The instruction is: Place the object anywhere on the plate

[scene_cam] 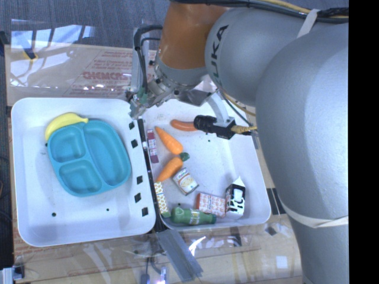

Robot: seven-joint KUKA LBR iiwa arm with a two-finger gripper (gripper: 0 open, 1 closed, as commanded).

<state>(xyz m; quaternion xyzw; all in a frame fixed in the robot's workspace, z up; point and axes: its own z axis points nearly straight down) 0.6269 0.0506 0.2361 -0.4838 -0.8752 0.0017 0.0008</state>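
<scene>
Your gripper (138,104) sits at the far end of the wall between the two bins, just over the corner where the left bin (29,218) meets the right bin (254,176). You cannot tell from this view whether it is open or closed, and you see nothing held in it.

The plate (89,158), blue with three compartments, lies in the left bin, to the gripper's left and nearer the camera, apart from it. A banana (64,120) lies against the plate's far left rim, partly tucked under it, well to the left of the gripper.

Everything else you could take for the object is in the right bin, on the gripper's other side:
- a purple bar (152,144), closest to it, lying along the dividing wall
- a carrot (169,139) just right of that bar, and a second carrot (170,168) nearer the camera
- a sausage (183,125) to the gripper's right, near the arm
- a small can (186,182) past the second carrot

Farthest from the gripper, along the bin's near edge, you have a green bottle (192,217), a red carton (211,204) and a black-and-white carton (237,200).
</scene>
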